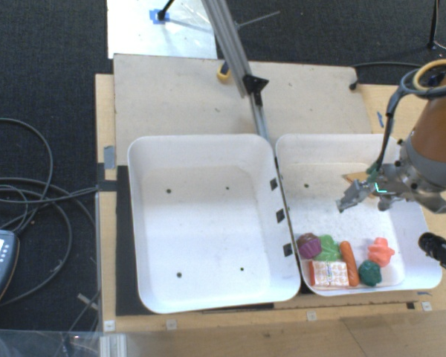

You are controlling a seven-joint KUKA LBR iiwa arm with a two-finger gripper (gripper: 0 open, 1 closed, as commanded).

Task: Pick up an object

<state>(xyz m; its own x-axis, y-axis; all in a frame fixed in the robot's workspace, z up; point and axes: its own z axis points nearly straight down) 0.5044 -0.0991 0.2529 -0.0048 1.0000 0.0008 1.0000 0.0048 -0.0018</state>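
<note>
Pick not yet made: nothing is lifted.

The gripper (354, 196) hovers above the right bin (312, 162), its jaws seemingly spread and holding nothing, though blurred; the toys, among them the orange carrot (348, 262), lie clustered along the bin's near edge.

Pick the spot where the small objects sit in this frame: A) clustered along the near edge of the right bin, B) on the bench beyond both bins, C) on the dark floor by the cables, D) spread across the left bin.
A: the carrot, the purple piece and the other toys lie together at the near edge of the right bin.
</note>
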